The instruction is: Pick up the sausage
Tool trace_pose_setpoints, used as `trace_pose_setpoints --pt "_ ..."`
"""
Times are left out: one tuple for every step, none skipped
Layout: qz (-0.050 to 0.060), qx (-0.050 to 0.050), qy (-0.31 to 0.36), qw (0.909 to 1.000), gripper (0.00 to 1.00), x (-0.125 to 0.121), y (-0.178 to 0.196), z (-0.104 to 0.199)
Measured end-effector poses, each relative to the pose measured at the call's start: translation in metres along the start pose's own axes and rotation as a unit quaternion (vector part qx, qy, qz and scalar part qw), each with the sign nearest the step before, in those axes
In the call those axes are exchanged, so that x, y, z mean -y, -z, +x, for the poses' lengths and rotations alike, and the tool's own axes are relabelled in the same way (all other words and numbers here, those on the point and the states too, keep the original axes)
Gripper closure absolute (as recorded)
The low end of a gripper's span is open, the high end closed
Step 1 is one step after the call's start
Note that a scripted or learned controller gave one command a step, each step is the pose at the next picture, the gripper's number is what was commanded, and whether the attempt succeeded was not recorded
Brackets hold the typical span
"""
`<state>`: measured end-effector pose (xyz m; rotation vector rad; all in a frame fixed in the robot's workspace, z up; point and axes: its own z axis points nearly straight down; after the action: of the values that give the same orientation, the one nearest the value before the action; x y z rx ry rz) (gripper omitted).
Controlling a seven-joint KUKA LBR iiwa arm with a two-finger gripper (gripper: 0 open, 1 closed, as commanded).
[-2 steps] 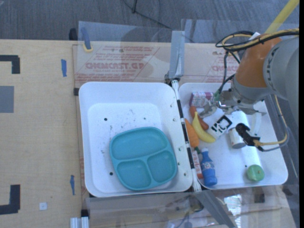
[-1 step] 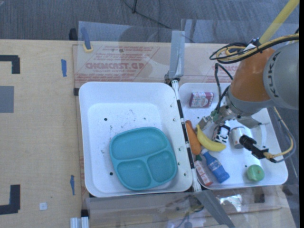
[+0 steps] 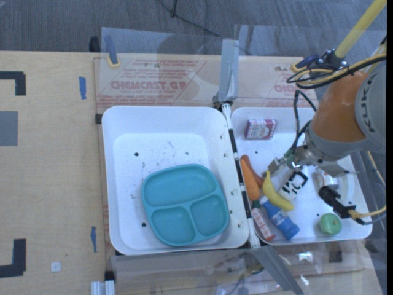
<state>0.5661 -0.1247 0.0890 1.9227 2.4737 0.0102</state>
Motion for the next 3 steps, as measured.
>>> trace_pose_setpoints --pt "-0.003 0.003 -0.002 1.0000 1.00 -0.001 0.011 -0.004" --pt "0.004 0.000 -0.034 0.9994 1.00 -0.043 0.102 -0.003" --pt "0.000 0.000 0.034 0.9994 1.00 0.007 0.001 -0.014"
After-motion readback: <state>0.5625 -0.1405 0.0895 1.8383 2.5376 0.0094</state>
